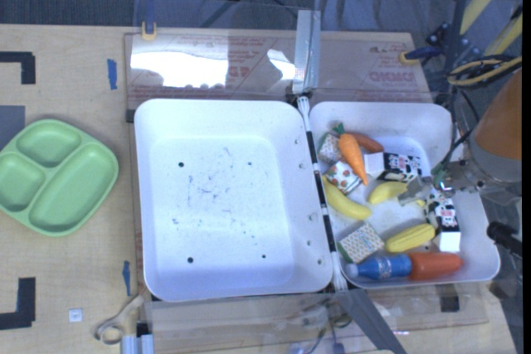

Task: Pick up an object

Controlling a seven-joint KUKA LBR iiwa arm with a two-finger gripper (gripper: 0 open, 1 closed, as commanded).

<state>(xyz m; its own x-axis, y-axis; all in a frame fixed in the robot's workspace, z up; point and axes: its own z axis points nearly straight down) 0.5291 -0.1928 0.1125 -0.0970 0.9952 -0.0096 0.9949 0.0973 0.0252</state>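
The right bin (431,118) holds a pile of toy items. An orange carrot (353,155) lies at its upper left, with a yellow banana (344,201) below it and a smaller one (386,193) to the right. Along the front lie a waffle cracker (360,243), another yellow banana (411,238), a blue bottle (383,267) and an orange-red piece (434,264). A cow-patterned carton (401,166) sits mid-bin, and a second one (448,220) is at the right. My gripper (427,193) hangs low over the right side of this bin, between the two cartons. The arm's orange band (506,124) is above it.
The left bin (220,195) sits beside the right one, with a raised rim between them. A green divided plate (54,174) rests on the bench at the far left. Clear panels (216,54) stand behind both bins. Cables and stand legs crowd the right edge.
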